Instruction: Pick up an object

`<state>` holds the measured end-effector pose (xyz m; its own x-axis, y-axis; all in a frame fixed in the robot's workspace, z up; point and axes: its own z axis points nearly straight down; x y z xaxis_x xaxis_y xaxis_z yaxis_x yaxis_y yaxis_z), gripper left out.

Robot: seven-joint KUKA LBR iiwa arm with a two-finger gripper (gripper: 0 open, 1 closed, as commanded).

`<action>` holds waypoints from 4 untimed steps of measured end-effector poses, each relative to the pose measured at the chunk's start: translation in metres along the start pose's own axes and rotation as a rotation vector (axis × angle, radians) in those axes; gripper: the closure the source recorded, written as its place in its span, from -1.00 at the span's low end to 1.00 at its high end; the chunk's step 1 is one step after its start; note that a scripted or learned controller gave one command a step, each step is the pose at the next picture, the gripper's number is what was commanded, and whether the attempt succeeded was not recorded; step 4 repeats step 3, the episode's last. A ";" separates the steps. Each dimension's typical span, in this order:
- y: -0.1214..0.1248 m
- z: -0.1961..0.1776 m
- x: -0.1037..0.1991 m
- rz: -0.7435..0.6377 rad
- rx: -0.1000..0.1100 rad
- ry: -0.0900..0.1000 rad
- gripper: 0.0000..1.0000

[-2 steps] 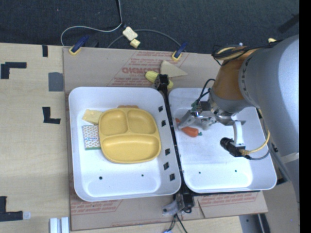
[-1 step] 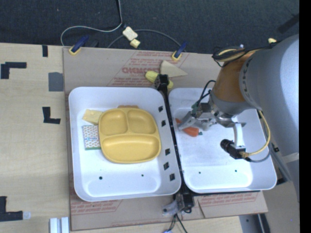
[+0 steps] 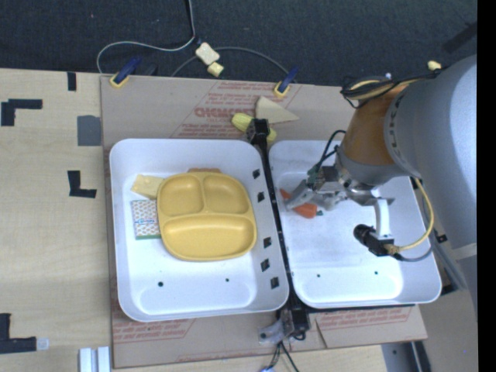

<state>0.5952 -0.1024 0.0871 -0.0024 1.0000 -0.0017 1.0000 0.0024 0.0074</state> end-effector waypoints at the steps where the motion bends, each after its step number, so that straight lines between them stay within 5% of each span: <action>1: 0.025 0.001 0.008 0.001 0.006 0.000 -1.00; 2: 0.025 -0.009 0.008 0.001 0.003 -0.002 1.00; 3: 0.003 -0.103 0.056 -0.004 0.000 0.004 1.00; 4: 0.003 -0.103 0.056 -0.004 0.000 0.004 1.00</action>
